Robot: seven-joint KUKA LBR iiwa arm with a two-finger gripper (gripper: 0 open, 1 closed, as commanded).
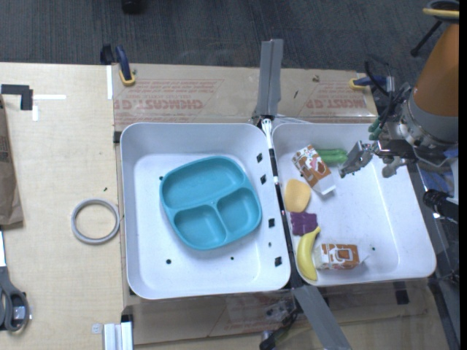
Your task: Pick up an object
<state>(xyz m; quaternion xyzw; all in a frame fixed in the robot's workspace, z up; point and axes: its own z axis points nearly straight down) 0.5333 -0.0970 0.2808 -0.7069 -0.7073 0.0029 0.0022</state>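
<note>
My gripper hangs open over the upper right part of the right bin, with nothing between its fingers. Just left of it lie a green item and a brown-and-white packet. Further down the bin's left side are a yellow-orange rounded piece, a purple item, a banana and a small orange-and-white carton. The grey arm with its orange band comes in from the right.
The left bin holds a blue divided plate. On the bench to the left lie a grey tape ring, scissors and a brown bag. A grey post stands behind the bins' shared wall.
</note>
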